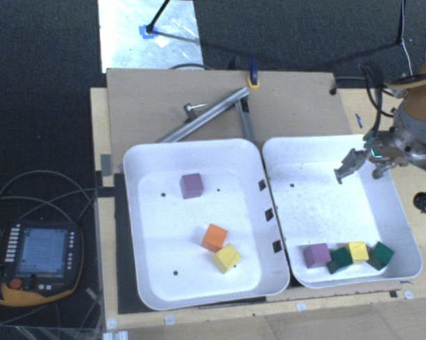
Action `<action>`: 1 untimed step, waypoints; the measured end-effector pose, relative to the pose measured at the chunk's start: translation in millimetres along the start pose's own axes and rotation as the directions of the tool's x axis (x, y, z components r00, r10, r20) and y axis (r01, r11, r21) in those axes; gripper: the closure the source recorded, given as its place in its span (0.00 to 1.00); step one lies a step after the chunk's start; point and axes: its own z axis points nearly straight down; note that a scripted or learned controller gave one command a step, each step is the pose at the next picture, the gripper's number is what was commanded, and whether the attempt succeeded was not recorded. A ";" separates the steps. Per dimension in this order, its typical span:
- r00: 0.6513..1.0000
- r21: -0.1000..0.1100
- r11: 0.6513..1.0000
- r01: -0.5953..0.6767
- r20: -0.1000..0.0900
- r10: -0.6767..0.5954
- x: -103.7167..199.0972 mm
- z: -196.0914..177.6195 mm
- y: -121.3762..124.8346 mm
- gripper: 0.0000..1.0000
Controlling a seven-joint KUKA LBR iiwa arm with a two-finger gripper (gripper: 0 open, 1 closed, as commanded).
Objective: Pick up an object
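While the tool (363,166) hangs open and empty over the right bin (391,191), the purple block (316,254) looks light and rigid; grip its flat opposite sides.

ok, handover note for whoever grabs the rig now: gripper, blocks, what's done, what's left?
Gripper: open, nothing between its fingers, over the upper right part of the right bin.
Left bin: purple block near the top, orange block and yellow block touching lower down.
Right bin, along the bottom wall: purple block, green block, yellow block, green block, packed in a row.
Done: no pick yet.
Left: descend on a block, close, lift. The right-bin row is crowded against the wall, so it is probably harder to grasp.
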 end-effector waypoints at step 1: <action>1.000 -0.001 1.000 -0.001 0.000 0.001 0.0 -0.1 0.1 0.00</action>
